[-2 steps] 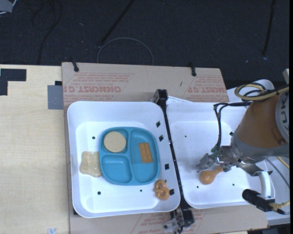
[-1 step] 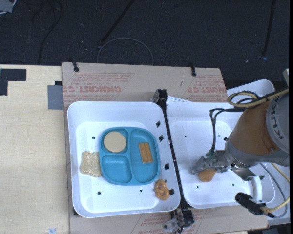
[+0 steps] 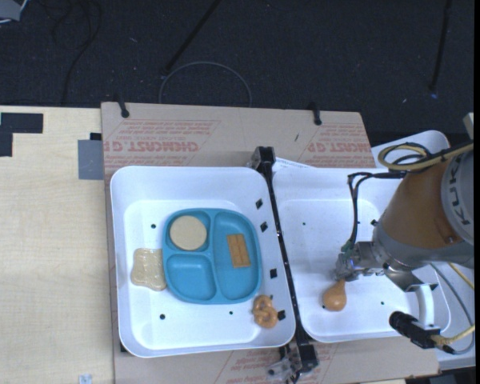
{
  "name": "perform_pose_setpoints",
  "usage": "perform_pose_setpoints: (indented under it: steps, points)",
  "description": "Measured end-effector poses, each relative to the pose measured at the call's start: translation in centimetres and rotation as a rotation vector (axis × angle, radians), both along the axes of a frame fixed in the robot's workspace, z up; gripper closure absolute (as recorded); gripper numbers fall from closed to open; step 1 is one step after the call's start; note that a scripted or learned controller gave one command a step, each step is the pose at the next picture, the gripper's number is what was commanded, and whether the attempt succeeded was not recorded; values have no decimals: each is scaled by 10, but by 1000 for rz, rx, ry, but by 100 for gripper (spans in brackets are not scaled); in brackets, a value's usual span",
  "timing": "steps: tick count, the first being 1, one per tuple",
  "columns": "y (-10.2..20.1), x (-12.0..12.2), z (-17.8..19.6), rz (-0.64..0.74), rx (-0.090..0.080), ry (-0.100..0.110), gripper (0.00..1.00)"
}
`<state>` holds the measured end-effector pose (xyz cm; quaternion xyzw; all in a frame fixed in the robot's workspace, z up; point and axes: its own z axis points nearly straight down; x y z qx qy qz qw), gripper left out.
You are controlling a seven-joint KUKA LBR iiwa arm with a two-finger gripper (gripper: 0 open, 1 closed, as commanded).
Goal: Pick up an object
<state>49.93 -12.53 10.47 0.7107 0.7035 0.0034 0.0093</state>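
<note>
Two shallow white bins sit side by side on the bench, and we see the arm [image 3: 420, 214] reaching in from the right over the right bin [image 3: 312, 214]. Its gripper [image 3: 346, 269] hangs low inside that bin, directly above a small tan, pear-shaped object [image 3: 334, 296] that lies on the bin floor toward the near side. The top of that object meets the gripper's tip, but we cannot tell whether the jaws are spread or closed, nor whether they have any hold on it; the wrist hides them.

In the left bin [image 3: 136, 190] we find a blue divided tray [image 3: 212, 282] resting near the middle. A round tan disc [image 3: 187, 232] lies in its far-left compartment, and a small orange-brown rectangular piece [image 3: 238, 250] lies in its right compartment. A pale, flat bread-like piece [image 3: 149, 269] sits on the bin floor, touching the tray's left edge. A lumpy orange-brown object [image 3: 264, 311] sits at the near right corner of that bin, just beside the tray and close to the divider between the bins.
</note>
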Motion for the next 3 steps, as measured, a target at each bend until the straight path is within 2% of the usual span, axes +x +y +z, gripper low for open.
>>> perform_pose_setpoints:
  steps: [1, 2, 3]
  points:
    - [1, -2, 42, 11, 9, 18, 100]
    - [-6, -1, 104, 10, 7, 15, 100]
    - [-6, -1, 147, 11, 8, 17, 100]
